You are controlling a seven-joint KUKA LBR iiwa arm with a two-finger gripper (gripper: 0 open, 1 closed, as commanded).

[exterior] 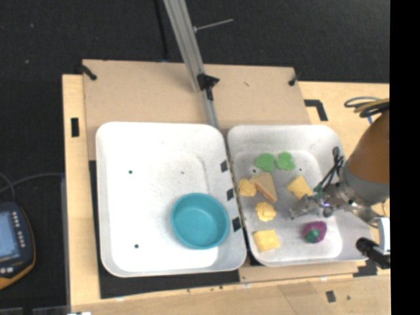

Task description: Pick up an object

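The right bin (pixel 282 135) holds several small objects: two green pieces (pixel 274 161), a tan wedge (pixel 266 186), yellow pieces (pixel 247 188) (pixel 299 187) (pixel 265 210) (pixel 266 240) and a purple object with a green spot (pixel 314 231). My gripper (pixel 300 209) is low inside this bin, between the yellow piece on the right and the purple object. It points left and nothing shows between its fingers. A blue bowl (pixel 199 220) sits in the left bin (pixel 144 149) near its front right corner.
A grey metal pole (pixel 187 44) slants from the top down to the gap between the bins. The arm's orange band (pixel 374 153) stands over the right bin's right edge. A handheld device (pixel 13 238) lies at the far left. Cables (pixel 364 102) lie at the right.
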